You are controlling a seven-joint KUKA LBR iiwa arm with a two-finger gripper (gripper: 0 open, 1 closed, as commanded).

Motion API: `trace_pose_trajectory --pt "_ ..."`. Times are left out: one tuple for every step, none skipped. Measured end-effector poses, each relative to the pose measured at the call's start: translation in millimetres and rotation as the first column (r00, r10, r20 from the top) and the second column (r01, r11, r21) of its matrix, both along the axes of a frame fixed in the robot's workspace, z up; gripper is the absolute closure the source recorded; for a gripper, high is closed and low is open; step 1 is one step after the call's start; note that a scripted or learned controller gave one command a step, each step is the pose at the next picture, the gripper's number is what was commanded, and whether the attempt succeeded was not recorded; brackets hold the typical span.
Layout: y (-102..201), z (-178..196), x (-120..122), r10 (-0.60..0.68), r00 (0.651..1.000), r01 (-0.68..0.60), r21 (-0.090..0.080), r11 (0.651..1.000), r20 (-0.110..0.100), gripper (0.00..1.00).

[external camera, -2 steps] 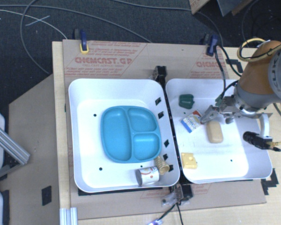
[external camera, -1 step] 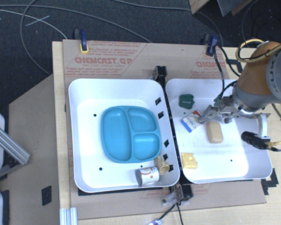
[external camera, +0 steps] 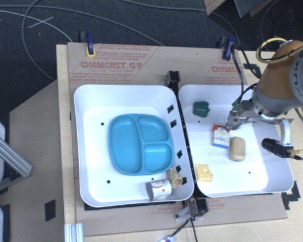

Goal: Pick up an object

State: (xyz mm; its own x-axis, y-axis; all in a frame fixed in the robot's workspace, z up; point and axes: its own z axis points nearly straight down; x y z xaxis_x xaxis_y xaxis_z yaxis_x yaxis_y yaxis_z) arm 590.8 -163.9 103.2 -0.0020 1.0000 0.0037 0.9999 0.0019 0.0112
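The brown board (external camera: 141,59) under the bins reads "CHEMCAST GP" in red, repeated faintly toward its right.

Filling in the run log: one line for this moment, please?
gripper: over right bin, by small carton | grasp: unclear | tan block, green object, yellow piece: loose

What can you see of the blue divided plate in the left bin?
The blue three-compartment plastic plate lies flat, face up, near the middle of the left white bin. It is a rounded square, turned slightly askew, with one large section at the left and two smaller ones at the right. Its compartments hold nothing. A small white cup lies on its side just below it, close to its lower edge.
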Motion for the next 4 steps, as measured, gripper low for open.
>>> trace_pose_trajectory --pt "4.3 64.0 3.0 0.0 1.0 0.0 -0.005 1.0 -0.005 1.0" --pt "4.2 115.4 4.5 -0.001 1.0 0.001 -0.005 1.0 -0.004 1.0" --pt "52.1 108.0 17.4 0.003 1.0 -0.003 -0.003 1.0 -0.009 1.0" --pt "108.0 104.7 36.8 0.004 1.0 -0.004 -0.002 1.0 -0.009 1.0"
